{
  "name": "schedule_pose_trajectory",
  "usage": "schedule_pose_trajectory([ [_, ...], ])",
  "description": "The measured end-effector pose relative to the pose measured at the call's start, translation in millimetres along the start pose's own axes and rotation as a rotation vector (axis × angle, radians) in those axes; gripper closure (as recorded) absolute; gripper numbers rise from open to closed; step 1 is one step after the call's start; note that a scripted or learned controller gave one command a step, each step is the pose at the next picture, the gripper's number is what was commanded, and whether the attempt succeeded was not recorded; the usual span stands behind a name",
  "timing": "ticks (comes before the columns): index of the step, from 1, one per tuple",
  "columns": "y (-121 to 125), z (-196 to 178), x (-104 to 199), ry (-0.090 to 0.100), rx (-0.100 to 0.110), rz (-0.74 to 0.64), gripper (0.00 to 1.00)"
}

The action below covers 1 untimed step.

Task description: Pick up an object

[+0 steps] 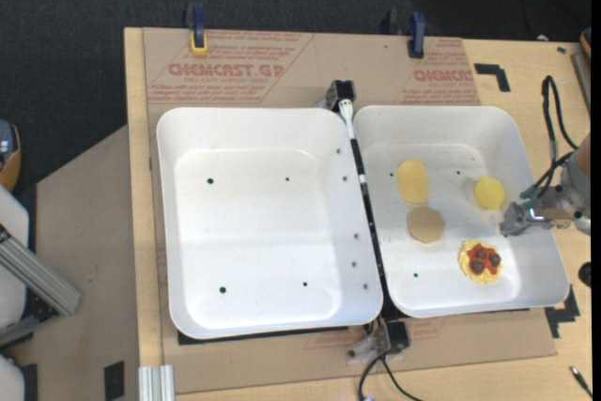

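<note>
Four small food-like pieces lie untouched in the right bin (pixel 526 282) as the gripper (pixel 516 221) reaches in over that bin's right edge, with the pick-up seemingly yet to begin. Nothing is lifted and nothing sits between the fingers; whether they are spread or closed cannot be told at this size, since the tip reads as little more than a grey blur low against the bin's right wall.

Nearest the tip are two pieces: a yellow ball (pixel 488 192) just beside it, toward the bin's far right corner, and a small tart with red berries (pixel 481 261) near the near right corner. Either appears a likely target, though which one is not clear.

Toward the bin's middle lie a pale yellow cylinder (pixel 411 180) and, just nearer than it, a tan round disc (pixel 425 225), the two close together but apart.

All four look smooth, rounded and toy-like. The left bin (pixel 178 202) sits alongside, the two bins' rims meeting at the middle of the bench.
</note>
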<state>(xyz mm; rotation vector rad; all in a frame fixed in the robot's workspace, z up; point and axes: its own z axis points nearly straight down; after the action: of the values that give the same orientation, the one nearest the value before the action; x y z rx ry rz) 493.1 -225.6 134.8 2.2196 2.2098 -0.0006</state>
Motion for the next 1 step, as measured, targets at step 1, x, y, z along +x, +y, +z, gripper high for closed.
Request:
schedule_pose_trajectory([
  [1, 154.7, 12.7, 4.4, 0.001, -0.012, -0.013, 1.0],
])
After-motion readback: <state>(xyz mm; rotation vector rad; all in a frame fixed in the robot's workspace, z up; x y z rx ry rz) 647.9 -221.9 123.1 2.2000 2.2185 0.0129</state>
